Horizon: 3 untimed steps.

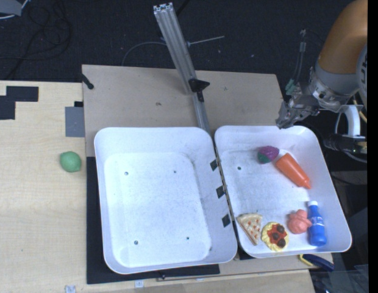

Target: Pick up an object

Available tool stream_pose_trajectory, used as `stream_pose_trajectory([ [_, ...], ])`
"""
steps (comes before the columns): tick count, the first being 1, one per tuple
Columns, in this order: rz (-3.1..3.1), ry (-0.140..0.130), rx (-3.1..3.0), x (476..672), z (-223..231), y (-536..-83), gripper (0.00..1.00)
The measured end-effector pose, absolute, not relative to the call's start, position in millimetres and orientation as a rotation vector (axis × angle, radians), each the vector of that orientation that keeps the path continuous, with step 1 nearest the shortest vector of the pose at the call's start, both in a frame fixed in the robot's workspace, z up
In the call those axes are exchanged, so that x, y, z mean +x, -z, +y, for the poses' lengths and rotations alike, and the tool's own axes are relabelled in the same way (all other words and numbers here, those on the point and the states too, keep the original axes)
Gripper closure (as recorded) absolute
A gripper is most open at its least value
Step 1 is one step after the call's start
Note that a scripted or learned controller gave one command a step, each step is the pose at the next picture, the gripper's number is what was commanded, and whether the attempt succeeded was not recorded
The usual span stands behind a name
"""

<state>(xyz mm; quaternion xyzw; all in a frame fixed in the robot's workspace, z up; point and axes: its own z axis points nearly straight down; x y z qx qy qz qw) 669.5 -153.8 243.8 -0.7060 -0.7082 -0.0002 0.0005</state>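
The right bin (256,188) holds several toy foods. An orange carrot (293,170) lies near its far right side, with a purple eggplant (267,154) just left of it. Along the near edge sit a pizza slice (251,226), a round pizza (275,235), a pink lumpy piece (298,221) and a blue bottle (316,224). My gripper (289,116) hangs above the far right corner of that bin, up and right of the eggplant, with nothing seen in it.
The left bin (155,197) lies beside the right one, joined by black clips (220,191). A metal rail (180,47) slants up behind the bins. A green ball (71,162) rests on the bench at the left.
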Motion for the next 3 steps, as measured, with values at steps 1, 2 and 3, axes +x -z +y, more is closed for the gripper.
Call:
stream_pose_trajectory([
  [1, -2.225, 0.001, -2.217, 657.5, -99.7, -242.9, 1.0],
  [2, -2.224, 0.0, -2.216, 659.4, -48.0, -229.9, 1.0],
  [3, -2.223, 0.0, -2.218, 648.5, 0.7, -231.6, 1.0],
])
